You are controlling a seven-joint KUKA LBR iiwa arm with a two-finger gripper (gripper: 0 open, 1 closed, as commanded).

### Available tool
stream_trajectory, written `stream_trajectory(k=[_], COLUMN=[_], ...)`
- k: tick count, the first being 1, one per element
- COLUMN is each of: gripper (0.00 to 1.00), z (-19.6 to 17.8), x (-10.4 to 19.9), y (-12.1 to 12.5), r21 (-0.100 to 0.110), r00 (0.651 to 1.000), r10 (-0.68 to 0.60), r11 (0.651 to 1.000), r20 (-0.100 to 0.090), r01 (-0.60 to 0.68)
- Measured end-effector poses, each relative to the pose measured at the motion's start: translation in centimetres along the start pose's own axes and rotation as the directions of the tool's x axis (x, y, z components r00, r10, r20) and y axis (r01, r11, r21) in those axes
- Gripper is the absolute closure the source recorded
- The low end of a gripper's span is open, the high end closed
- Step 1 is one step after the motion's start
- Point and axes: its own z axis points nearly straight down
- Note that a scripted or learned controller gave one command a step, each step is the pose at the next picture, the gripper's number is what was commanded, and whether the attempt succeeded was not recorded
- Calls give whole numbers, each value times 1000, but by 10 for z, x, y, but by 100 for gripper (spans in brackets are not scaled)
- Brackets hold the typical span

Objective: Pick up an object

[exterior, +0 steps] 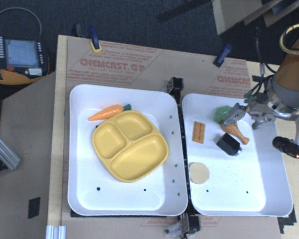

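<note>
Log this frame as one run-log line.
end effector: above right bin, far side | nearest: green object, orange piece, black block | left bin: yellow divided plate, carrot | grasp: unconfirmed

Light falls on me from above, bright and even. The two white bins (77, 151) glare almost to pure white, so their inner walls lose detail. Shadows are short and soft; a faint one sits under the yellow divided plate (130, 146) along its near edge. The dark floor at the top stays dim and murky. The whole picture is a little soft and grainy, small things showing fuzzy outlines. My gripper (248, 112) looks slightly smeared and hard to read.
</note>
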Motion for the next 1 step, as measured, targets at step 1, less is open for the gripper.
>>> stream_trajectory(k=[1], gripper=[0], z=[-9], x=[0], y=[3], r21=[-15], r00=[1000], r10=[-3], r11=[1000], r20=[2], r01=[3])
